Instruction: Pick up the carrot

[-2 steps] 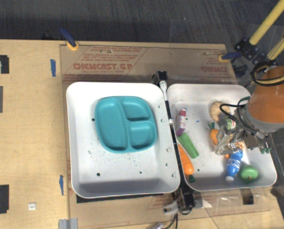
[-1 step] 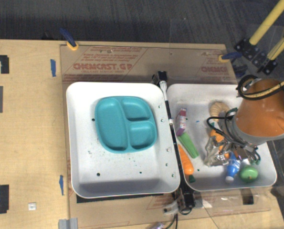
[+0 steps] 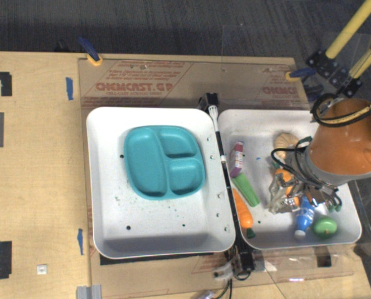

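Arm enters from the right with its orange band (image 3: 346, 143) over the right bin (image 3: 260, 126). The claw (image 3: 284, 192) is down inside that bin, in the middle of a clutter of small items. Whether it is apart or together cannot be told; the metal parts blur into the clutter and nothing is clearly seen clamped.

The carrot (image 3: 242, 208) lies left of the claw, near but apart from it, along the right bin's left wall, long axis running roughly top to bottom of the view. Its dark green stem end points to the near edge of the bin. Not in the claw.

A green pod-shaped item (image 3: 247, 189) lies just above and beside the carrot, between carrot and claw, tilted. A pink and white tube (image 3: 237, 157) sits further up from that, left and up from the claw. A tan rounded item (image 3: 285, 140) is above the claw, close to the arm's wrist. A blue bottle-like item (image 3: 305, 217) is just right and below the claw, and a green round item (image 3: 325, 227) sits beyond it, toward the bin's near right corner.

The left bin (image 3: 104, 185) is well left of the claw and carries a teal divided tray (image 3: 164, 161), lying flat. Both bins rest on the counter (image 3: 35, 167), brown cardboard under them. Yellow rod (image 3: 353, 23) at the top right, well above the claw.
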You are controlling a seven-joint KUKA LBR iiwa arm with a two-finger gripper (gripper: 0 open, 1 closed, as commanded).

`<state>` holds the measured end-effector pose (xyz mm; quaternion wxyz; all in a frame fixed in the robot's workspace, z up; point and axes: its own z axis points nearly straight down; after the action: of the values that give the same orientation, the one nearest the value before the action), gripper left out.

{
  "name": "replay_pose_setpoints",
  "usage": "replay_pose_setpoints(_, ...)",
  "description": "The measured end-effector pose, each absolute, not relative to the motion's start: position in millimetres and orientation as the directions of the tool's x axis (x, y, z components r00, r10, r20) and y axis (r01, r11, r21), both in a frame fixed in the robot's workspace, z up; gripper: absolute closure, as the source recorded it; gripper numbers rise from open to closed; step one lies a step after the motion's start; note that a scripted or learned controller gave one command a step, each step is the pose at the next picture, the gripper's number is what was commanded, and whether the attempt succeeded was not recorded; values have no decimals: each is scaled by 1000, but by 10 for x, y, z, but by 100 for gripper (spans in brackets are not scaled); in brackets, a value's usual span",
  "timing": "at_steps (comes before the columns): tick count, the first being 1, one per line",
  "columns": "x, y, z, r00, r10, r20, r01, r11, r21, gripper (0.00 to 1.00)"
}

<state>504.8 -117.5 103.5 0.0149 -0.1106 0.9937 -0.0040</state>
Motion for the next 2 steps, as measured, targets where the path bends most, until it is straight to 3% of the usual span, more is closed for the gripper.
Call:
replay_pose_setpoints(1,5083,-1011,924,-882,-471,-12,-471,882,-15,100)
replay_pose_setpoints(2,5289,-443,1875,-757,-654,-11,-654,757,-5,100)
